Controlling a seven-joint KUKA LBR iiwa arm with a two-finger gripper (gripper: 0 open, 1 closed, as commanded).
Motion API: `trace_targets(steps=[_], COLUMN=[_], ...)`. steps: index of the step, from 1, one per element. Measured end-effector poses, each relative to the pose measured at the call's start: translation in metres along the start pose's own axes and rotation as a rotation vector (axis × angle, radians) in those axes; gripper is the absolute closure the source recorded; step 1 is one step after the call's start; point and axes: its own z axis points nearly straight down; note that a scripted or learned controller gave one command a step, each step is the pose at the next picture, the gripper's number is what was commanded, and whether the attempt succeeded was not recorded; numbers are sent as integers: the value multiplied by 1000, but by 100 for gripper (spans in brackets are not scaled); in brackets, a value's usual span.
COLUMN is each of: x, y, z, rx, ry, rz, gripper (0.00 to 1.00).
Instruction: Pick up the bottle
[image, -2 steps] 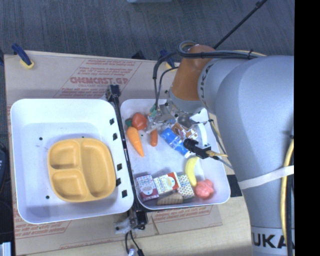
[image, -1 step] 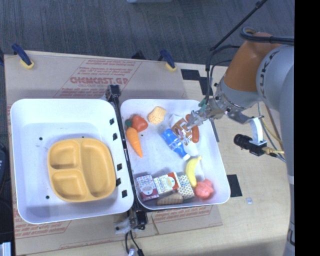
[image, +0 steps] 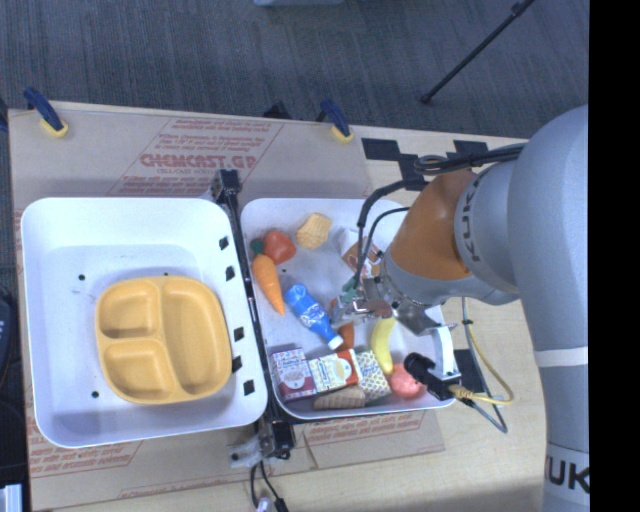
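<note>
The bottle (image: 309, 314), blue with a white cap, lies tilted in the right bin (image: 262, 215), just beside the carrot (image: 267, 283) on its left. The end effector (image: 357, 303) hangs just right of it; whether it is spread or pinched cannot be told. A yellow tray (image: 162, 338) sits in the left bin (image: 40, 225).

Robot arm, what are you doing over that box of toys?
The robot arm is reaching into the right bin, which is full of play food. It wants the blue bottle, lying between a carrot and a banana. Its gripper sits right beside the bottle, which still lies in the bin. The left bin holds a yellow tray.
</note>
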Motion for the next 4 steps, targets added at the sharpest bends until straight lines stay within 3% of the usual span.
trace_targets(steps=[1, 2, 3, 4], x=[-8, 32, 63, 34], y=[-55, -58, -56, -58], z=[-128, -140, -179, -51], rx=[-1, 1, -2, 2], ry=[-1, 0, -3, 0], rz=[-11, -84, 50, 1], gripper=[100, 100, 100, 100])
